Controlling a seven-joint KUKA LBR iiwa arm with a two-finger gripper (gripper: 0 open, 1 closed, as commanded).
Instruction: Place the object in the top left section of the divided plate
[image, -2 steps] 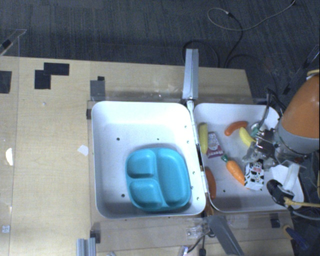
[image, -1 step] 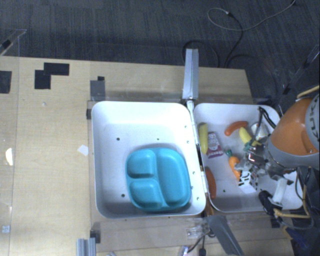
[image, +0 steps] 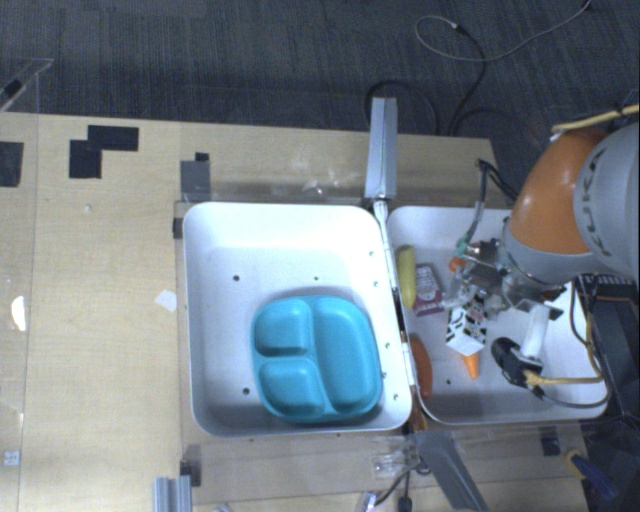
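Divided plate (image: 318, 357) blue in left bin (image: 210, 300), arm's jaws (image: 474, 318) over right-bin clutter, grip state unclear

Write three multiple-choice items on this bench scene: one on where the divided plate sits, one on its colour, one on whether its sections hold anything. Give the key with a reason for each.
1. Where does the divided plate lie?
A. In the left bin
B. In the right bin
C. On the bare bench outside both bins

2. What colour is the divided plate?
A. Red
B. Blue
C. Yellow

3. What do the plate's sections hold?
A. A yellow thing in the top left section
B. An orange thing in the large section
C. Nothing; all three are bare

Key:
1 A: the plate rests toward the near side of the left bin's floor, while the gripper hangs over the right bin.
2 B: it is light blue against the white bin.
3 C: the yellow object and the orange object both lie in the right bin, along its left wall.
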